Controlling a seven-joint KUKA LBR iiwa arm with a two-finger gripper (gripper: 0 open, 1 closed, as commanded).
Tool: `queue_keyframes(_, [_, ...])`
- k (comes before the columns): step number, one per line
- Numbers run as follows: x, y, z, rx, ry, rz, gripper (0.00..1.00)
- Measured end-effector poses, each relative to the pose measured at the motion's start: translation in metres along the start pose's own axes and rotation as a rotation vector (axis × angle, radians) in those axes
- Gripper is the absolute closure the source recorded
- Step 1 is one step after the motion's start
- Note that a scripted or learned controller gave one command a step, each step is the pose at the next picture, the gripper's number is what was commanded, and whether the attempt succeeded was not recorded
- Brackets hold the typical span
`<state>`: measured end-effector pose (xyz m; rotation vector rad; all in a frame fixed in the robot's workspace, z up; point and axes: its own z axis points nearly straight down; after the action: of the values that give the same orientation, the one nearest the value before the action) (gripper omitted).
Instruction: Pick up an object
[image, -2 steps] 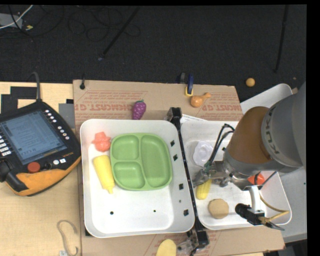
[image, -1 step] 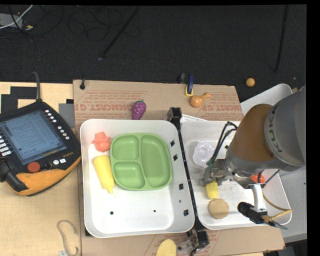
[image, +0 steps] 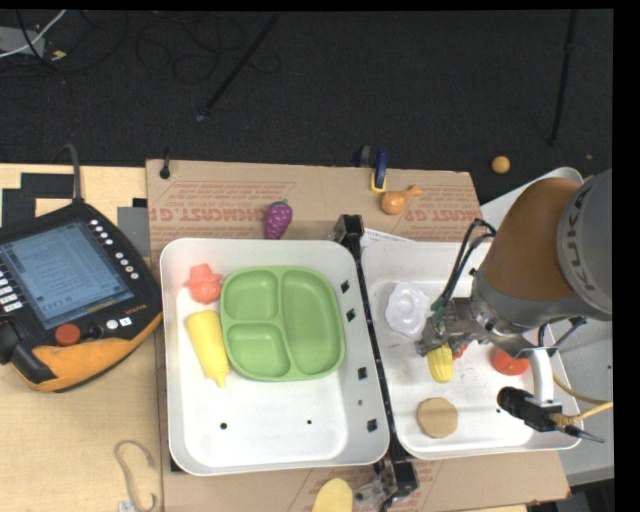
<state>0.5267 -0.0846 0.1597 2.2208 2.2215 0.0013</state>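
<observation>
1. Two white bins sit side by side on your bench: the left bin (image: 190, 430) and the right bin (image: 475, 440), parted by a dark divider (image: 365, 340) where their rims meet.

2. You can see the gripper (image: 441, 343) low inside the right bin, right over the yellow corn cob (image: 440, 364). The cob's top end lies under the fingertips, which suggests it is the thing the program has picked as its target.

3. You should not trust the grasp yet. The wrist and its cabling hide the fingers from above, so whether they are spread, closed, or pinching the cob cannot be told from this view.

4. The cob lies on the bin floor, its lower end pointing toward the near rim. It seems not yet lifted.

5. Neighbours crowd the target: a crumpled white object (image: 406, 308) just to its left, a red piece (image: 510, 360) to its right partly under the arm, and a tan round object (image: 437, 417) nearer you.

6. The left bin holds a green divided plate (image: 282, 323), a yellow bottle-shaped toy (image: 208, 345) beside it, and a pink toy (image: 203, 284) above that, all well apart from the arm.

7. A purple grape bunch (image: 278, 217) and an orange gourd (image: 397, 199) rest on the cardboard (image: 220, 200) behind the bins, out of play.
</observation>
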Motion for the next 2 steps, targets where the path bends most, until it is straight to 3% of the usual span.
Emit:
queue_keyframes(1, [-0.0082, -0.0049, -0.0582, -0.001, 0.000, 0.001, 1.00])
queue_keyframes(2, [-0.0094, -0.0047, -0.0681, 0.001, 0.000, 0.001, 1.00])
